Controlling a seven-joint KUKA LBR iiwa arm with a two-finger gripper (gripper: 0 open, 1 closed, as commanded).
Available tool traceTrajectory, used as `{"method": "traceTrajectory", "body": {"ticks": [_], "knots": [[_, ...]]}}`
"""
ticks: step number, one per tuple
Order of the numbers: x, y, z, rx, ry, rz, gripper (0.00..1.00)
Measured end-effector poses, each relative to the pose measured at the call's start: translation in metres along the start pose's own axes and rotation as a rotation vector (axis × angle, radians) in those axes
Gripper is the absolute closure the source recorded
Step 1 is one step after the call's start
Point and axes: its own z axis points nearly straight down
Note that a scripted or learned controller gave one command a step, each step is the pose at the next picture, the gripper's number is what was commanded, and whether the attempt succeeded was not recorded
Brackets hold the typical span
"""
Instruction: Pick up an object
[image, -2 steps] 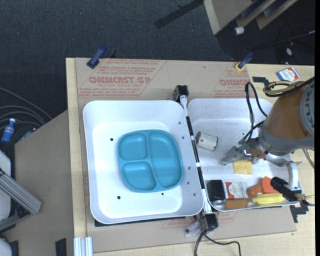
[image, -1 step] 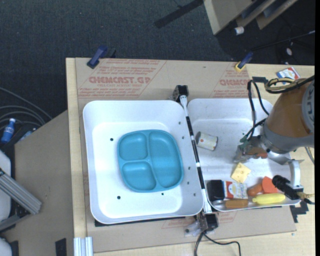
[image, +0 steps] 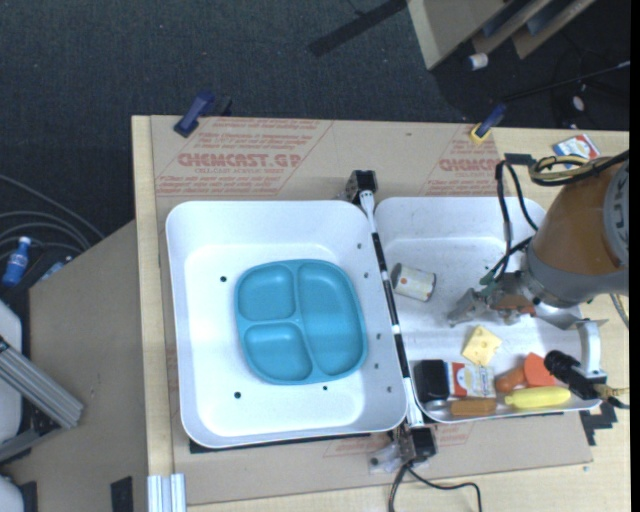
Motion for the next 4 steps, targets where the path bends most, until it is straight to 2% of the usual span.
{"method": "traceTrajectory", "body": {"ticks": [1,2,3,4], "knots": [[0.0,0.0,-0.01,-0.001,0.0,0.0,1.0],[0.0,0.001,-0.02,-0.002,0.0,0.001,1.0],[0.0,0.001,-0.02,-0.002,0.0,0.001,0.0],[0.03,-0.052,0.01,0.003,0.0,-0.001,0.0]]}}
